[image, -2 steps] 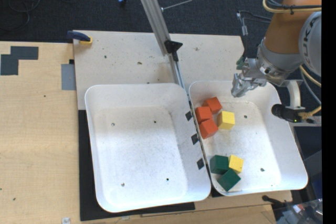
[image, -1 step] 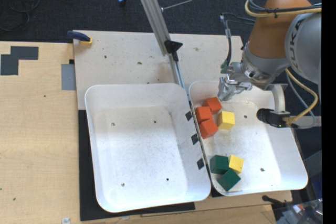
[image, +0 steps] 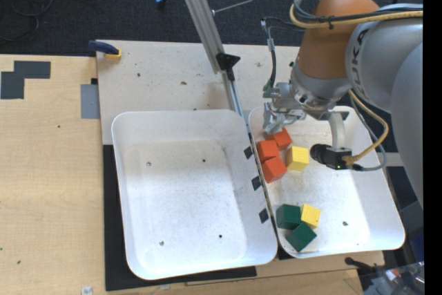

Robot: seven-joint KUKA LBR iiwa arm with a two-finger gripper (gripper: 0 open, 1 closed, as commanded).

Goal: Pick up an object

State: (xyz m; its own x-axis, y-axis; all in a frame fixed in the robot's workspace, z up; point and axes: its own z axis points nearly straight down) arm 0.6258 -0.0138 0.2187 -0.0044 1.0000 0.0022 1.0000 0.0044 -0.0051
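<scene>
Grey arm [image: 359, 59] bent over right bin [image: 359, 217], end effector [image: 275, 122] above orange blocks [image: 271, 155]

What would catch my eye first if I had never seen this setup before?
Probably the big grey arm with its orange band, reaching in from the right and hanging its gripper over the far end of the right bin. Next, the bright blocks in that bin: orange blocks and a yellow block just below the gripper, and green blocks with another yellow one nearer the front edge.
</scene>
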